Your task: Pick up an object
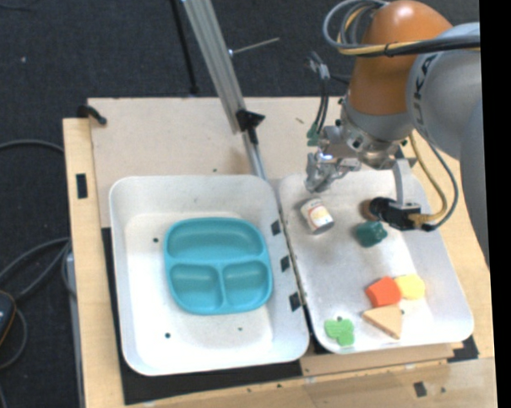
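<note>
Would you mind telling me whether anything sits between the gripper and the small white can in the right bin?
Nothing visible does. The gripper hangs just above the far end of the right bin, and the small white can lies directly below it with bare bin floor between them. The dark green piece lies off to the side.

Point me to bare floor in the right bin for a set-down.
Best patch: the middle of the right white bin, bordered by the small white can above, the dark green piece to the right and the light green piece below. The lower right corner is crowded: orange block, yellow block, tan wedge.
</note>
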Action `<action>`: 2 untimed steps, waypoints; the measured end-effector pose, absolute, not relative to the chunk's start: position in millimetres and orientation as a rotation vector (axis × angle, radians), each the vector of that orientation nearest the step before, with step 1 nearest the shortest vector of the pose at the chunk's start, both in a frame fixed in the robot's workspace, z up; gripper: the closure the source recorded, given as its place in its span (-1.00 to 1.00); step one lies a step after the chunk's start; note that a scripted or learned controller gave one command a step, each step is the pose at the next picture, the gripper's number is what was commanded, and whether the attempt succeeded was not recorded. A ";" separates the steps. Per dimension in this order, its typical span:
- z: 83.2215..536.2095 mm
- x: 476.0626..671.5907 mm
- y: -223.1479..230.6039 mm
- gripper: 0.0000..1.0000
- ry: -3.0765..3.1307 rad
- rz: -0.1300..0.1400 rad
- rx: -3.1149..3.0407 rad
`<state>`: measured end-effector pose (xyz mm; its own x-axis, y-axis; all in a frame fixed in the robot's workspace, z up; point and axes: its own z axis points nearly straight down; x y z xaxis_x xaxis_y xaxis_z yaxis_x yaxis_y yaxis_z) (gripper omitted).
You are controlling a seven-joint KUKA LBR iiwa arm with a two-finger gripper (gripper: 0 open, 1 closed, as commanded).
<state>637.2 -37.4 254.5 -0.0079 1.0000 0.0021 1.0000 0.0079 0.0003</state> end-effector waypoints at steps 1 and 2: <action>248.1 645.4 14.4 1.00 -2.229 -0.003 -2.214; 238.6 642.9 73.3 1.00 -2.228 0.001 -2.211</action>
